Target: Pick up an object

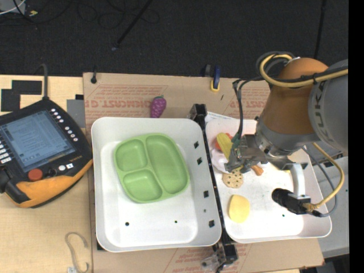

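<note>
Cookie (232, 180): round, tan, dark-speckled

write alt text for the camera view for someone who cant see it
A grey-and-orange robot arm's end effector hangs low in the right white bin, above a round cookie, with a yellow lemon nearer the camera. The left white bin holds a green divided plate.
</note>
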{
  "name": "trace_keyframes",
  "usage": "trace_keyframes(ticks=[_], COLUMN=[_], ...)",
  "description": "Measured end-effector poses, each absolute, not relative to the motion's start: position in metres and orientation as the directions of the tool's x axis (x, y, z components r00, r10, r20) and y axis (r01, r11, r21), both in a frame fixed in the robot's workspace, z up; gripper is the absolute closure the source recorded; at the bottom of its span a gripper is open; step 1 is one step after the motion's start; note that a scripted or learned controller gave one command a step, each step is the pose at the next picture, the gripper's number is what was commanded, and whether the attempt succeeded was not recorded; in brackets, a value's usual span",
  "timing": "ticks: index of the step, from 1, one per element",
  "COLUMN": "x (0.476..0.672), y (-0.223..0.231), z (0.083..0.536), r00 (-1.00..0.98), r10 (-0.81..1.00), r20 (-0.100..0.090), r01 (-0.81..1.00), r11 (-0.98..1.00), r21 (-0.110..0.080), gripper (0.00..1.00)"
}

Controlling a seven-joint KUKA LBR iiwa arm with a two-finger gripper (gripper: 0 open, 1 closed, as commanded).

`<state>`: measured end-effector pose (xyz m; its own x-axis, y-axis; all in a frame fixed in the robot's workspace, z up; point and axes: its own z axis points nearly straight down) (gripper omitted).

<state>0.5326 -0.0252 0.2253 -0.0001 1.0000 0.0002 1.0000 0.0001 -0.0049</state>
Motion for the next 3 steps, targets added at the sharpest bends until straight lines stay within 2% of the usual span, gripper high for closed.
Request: trace_keyframes(ticks=[1,2,3], x=[0.543,0.533,0.549], y=[-0.015,-0.014,-0.014], z=[0.236,0.221,0.227], r00=[-0.001,0.0,-0.001], r10=[1.0,1.0,1.0], r20=[0.001,0.0,0.001], r01=[1.0,1.0,1.0], r11=[0.001,0.0,0.001], r21=[-0.002,-0.006,-0.002], gripper=[1.0,1.0,1.0])
